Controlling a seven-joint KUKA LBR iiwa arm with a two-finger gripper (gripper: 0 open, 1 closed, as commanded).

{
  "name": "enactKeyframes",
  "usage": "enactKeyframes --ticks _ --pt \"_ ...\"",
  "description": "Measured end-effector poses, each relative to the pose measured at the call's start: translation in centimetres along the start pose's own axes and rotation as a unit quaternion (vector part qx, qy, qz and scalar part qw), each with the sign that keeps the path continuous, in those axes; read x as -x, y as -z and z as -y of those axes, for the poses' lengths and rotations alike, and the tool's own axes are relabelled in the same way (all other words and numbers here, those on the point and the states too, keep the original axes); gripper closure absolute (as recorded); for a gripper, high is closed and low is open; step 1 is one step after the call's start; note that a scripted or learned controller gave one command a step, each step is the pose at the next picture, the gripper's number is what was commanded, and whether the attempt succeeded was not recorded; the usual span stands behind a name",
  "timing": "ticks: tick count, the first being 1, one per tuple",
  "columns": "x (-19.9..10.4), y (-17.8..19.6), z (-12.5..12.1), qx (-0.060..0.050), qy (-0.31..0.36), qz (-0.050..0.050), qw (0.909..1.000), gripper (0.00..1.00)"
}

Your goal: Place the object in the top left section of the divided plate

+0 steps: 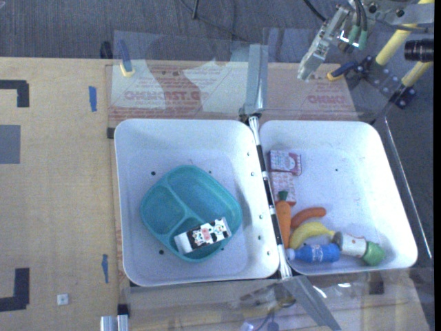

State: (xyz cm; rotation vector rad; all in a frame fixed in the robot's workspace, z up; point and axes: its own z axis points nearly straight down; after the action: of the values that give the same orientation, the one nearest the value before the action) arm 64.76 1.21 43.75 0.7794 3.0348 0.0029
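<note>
Object: a small white carton with black spots (202, 236) lies on its side in the teal divided plate (165, 205), in the section nearest the viewer, well below and to the left of the pincer (312, 55).
Plate: its three sections are a large one at the far right, a rounded one at the left and the near one that holds the carton; it sits slantwise in the left bin (138, 150), far down-left of the pincer.
Left bin floor: bare white on all sides of the plate, widest along the far wall and the right wall.
Divider: the two bins' rims meet in a narrow seam (265, 198) below and just left of the pincer.
Right bin: (358, 157) directly below the pincer; its far half is bare white.
Right bin contents: a pink packet (284, 162) against the seam wall, then a carrot (283, 216), an orange sausage-shaped piece (307, 216), a banana (308, 232), a blue bottle (315, 254) and a white-and-green bottle (362, 248) crowded in the near corner, some touching.
Pincer: hangs above the cardboard strip (207, 92) behind the right bin, outside both bins, tilted; nothing is visible in it, and I cannot tell how far apart it stands.
Counter: pale wood (55, 205) with blue tape marks, far left of the pincer; dark floor beyond.
</note>
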Motion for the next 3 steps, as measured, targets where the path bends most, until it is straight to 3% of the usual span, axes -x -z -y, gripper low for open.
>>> enactKeyframes --ticks 2,3 --pt "-3.9 0.0 18.6 -0.001 0.105 -0.001 0.9944 1.00" --pt "0.2 -0.9 24.7 -0.001 0.023 0.001 0.9997 1.00"
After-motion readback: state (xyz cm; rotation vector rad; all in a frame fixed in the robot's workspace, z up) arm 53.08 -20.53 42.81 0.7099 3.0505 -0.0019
